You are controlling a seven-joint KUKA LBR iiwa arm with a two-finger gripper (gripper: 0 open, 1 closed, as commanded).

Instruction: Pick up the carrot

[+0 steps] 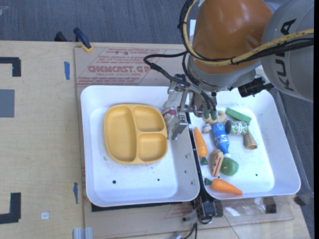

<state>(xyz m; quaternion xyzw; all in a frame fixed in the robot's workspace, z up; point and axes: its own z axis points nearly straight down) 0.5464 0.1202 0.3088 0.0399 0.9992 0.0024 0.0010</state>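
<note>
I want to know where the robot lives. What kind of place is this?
Probably a robot lab. A big KUKA arm reaches over two white bins of toy food, like a carrot, on a taped workbench.

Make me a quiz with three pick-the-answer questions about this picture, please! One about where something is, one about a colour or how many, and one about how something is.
1. Where is the yellow plate?
A. left bin
B. right bin
C. on the floor

2. How many carrots are in the right bin?
A. none
B. two
C. five

3. How is the carrot by the divider?
A. lying in the bin
B. standing on the plate
C. hanging from a string

Answers:
1 A, since the plate sits in the left bin.
2 B, one by the divider and another carrot near the front edge.
3 A, it lies flat on the bin floor.
</note>
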